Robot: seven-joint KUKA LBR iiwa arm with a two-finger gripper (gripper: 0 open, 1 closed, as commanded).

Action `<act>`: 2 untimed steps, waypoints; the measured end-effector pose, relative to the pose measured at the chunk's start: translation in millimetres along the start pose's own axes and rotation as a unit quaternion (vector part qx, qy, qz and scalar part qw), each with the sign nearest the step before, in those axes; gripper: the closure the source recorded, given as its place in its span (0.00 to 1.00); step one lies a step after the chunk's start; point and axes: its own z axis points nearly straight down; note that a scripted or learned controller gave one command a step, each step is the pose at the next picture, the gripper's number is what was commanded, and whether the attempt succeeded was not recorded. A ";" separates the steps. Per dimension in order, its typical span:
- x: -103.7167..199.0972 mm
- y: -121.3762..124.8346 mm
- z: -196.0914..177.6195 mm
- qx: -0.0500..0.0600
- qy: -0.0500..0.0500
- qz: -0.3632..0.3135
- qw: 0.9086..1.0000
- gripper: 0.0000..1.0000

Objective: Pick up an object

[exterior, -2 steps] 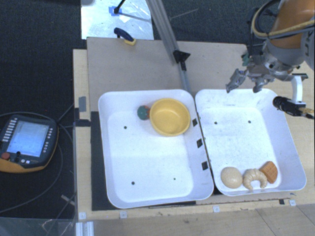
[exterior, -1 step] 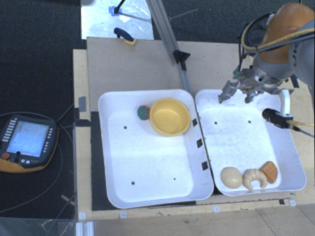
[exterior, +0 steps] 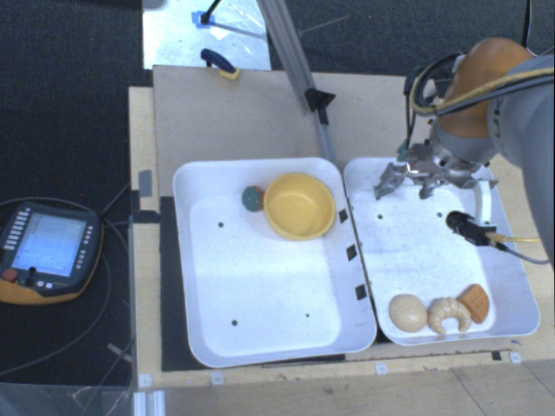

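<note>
Your end effector (exterior: pixel 406 183) hangs spread and empty over the right bin's (exterior: pixel 416 250) far end, because the croissant (exterior: pixel 448 315) and its neighbours lie well apart at the near edge.

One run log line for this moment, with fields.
gripper: open, holds nothing | over: right white bin | left white bin: yellow bowl
</note>
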 end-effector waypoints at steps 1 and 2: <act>0.2 -0.6 52.3 -0.001 0.000 0.000 1.000 0.00; -0.1 1.0 38.7 -0.003 0.000 0.000 1.000 1.00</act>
